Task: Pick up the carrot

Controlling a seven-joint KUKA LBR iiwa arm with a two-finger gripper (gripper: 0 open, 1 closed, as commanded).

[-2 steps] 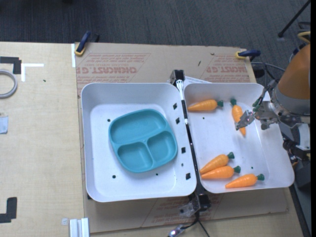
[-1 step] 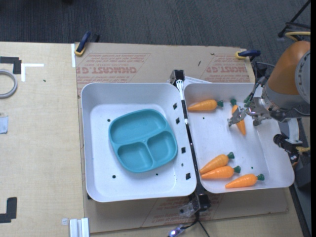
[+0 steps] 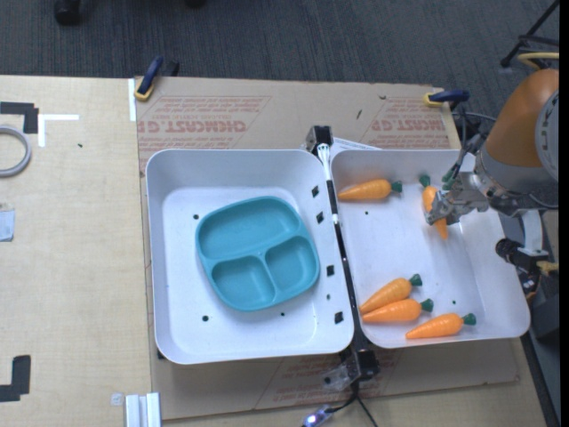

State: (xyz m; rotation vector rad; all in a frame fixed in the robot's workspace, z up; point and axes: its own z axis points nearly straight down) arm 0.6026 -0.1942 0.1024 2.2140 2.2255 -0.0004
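Note:
Several orange carrots with green tops lie in the right bin (image 3: 498, 265). One carrot (image 3: 366, 189) lies near the bin's far left corner. Three more sit along the near side: one carrot (image 3: 388, 293), a second carrot (image 3: 396, 310) touching it, and a third carrot (image 3: 438, 326) by the near rim. Another carrot (image 3: 430, 200) stands on end near the far right, green top away from me. My gripper (image 3: 442, 213) reaches down from the right and is shut on it. Orange shows on both sides of the fingertips.
In the left bin (image 3: 169, 238) lies a teal divided plate (image 3: 258, 252). The grey arm with its orange band (image 3: 524, 123) hangs over the right bin's far right corner. Cables (image 3: 524, 256) trail along that bin's right rim. Both bins rest on cardboard (image 3: 222, 118).

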